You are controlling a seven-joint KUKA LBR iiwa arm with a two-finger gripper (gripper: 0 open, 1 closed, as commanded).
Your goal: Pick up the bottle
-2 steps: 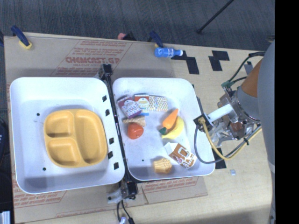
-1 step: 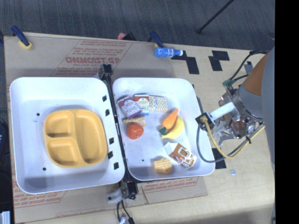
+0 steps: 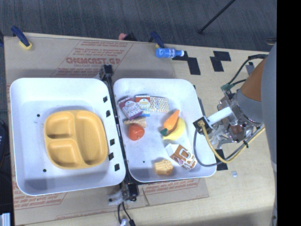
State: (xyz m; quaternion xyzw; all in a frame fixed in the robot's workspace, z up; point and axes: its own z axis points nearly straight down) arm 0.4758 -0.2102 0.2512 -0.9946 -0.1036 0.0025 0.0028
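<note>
- Desk (image 3: 225, 192): covered with a cardboard sheet (image 3: 89, 55) printed in red; it carries two shallow white bins side by side.
- Clamps: a blue clamp with a yellow tip (image 3: 21, 37) sits at the cardboard's upper left corner; a second blue clamp (image 3: 156, 39) sits on the upper edge near the middle.
- Left bin (image 3: 28, 173): holds a yellow divided tray (image 3: 75, 138) with three compartments, lying flat near the bin's centre.
- Right bin (image 3: 141, 166): holds several small items.
  - Upper area: a row of small printed packets (image 3: 143, 104) lying touching one another.
  - Below the packets: a red tomato-like piece (image 3: 136, 132).
  - Centre right: an orange carrot-like piece (image 3: 171, 120) resting on a yellow piece (image 3: 176, 131).
  - Lower area: a tan waffle-like piece (image 3: 163, 167), and just beside it a white-and-brown packet (image 3: 181, 156).
- Bottle (image 3: 168, 53): small, blue with a pale cap; lies on its side on the cardboard above the right bin, outside both bins, just beside the second clamp and next to black tape marks (image 3: 207, 60).
- Jaws (image 3: 221, 135): positioned over the desk just right of the right bin's edge, well apart from the bottle. A yellow cable (image 3: 207, 149) loops beside them. Whether the jaws are open or closed cannot be told; nothing is seen between them.
- Arm (image 3: 256, 86): grey with an orange band, entering from the right.
</note>
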